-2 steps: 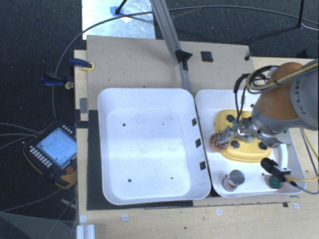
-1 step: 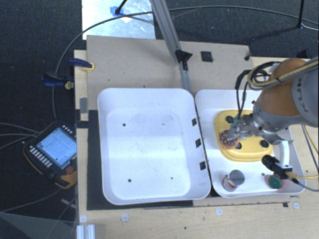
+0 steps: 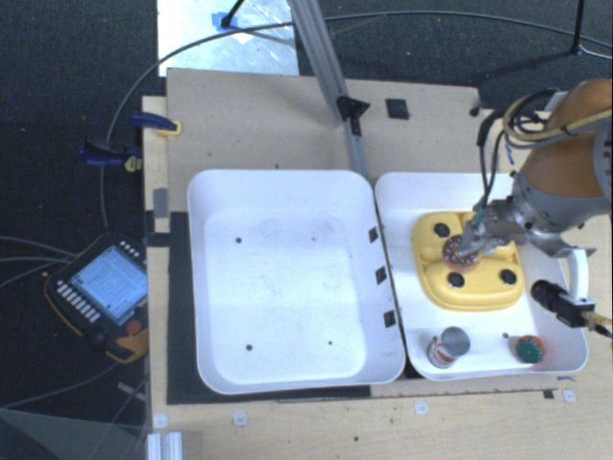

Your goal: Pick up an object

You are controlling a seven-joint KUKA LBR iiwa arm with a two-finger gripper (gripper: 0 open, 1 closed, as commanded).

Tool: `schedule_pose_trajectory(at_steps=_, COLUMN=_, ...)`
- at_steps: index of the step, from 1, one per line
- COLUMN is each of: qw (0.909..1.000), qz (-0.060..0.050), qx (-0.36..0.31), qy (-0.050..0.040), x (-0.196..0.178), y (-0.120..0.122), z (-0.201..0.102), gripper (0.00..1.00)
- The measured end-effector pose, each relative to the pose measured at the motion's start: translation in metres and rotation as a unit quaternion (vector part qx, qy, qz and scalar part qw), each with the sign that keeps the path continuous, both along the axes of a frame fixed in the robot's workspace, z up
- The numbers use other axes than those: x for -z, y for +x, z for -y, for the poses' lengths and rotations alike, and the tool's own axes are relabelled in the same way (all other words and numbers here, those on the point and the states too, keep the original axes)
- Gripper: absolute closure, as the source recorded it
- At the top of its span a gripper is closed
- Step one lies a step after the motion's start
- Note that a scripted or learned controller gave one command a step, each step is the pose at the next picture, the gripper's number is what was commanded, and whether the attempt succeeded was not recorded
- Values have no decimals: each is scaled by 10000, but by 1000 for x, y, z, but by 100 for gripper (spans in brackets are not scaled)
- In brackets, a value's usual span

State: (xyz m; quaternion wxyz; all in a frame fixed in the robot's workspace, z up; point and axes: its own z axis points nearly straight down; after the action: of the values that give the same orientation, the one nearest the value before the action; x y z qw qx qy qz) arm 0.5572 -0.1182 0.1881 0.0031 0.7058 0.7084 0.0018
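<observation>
In the right bin (image 3: 402, 257) lies a yellow rounded block (image 3: 488, 286) with black dots on top. A small speckled pink-brown ring (image 3: 460, 253) rests on the block's upper middle. My gripper (image 3: 476, 238) comes in from the right and hangs just over this ring, touching or nearly touching it. A small grey metal cup (image 3: 447, 345) lies near the bin's front wall. At the front right corner sits a green and orange ball (image 3: 528, 349).
The left bin (image 3: 206, 257) sits beside the right one, with black clips (image 3: 380, 274) along the shared wall. A slanted metal pole (image 3: 324, 51) rises behind the bins. A teach pendant (image 3: 103, 290) lies off the bench to the left.
</observation>
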Motion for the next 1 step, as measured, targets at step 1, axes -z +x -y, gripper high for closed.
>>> schedule_pose_trajectory(at_steps=1, qw=10000, qz=2, qx=-8, qy=3, x=-57, y=9, z=-7, gripper=100)
